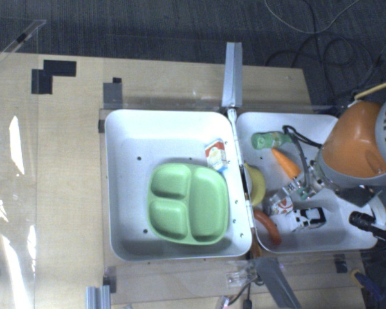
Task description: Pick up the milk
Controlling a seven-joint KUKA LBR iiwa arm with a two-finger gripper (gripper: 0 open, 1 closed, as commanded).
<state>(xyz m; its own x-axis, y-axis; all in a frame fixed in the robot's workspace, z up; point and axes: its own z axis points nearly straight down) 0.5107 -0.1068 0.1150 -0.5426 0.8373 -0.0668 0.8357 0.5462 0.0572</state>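
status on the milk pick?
Gripper low in right white bin, jaws unclear. Small white-and-red milk carton lies in left white bin beside green divided plate, untouched.

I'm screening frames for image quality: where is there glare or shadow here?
Camera view: bright streaky glare on the bench at left; a soft shadow under the green plate in the left bin; the gripper area is small and slightly blurred.

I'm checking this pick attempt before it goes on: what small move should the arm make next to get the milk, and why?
Probably shift the end effector left across the divider: it sits low in the right bin among the carrot and banana, while the milk carton lies in the left bin, beside the green plate.
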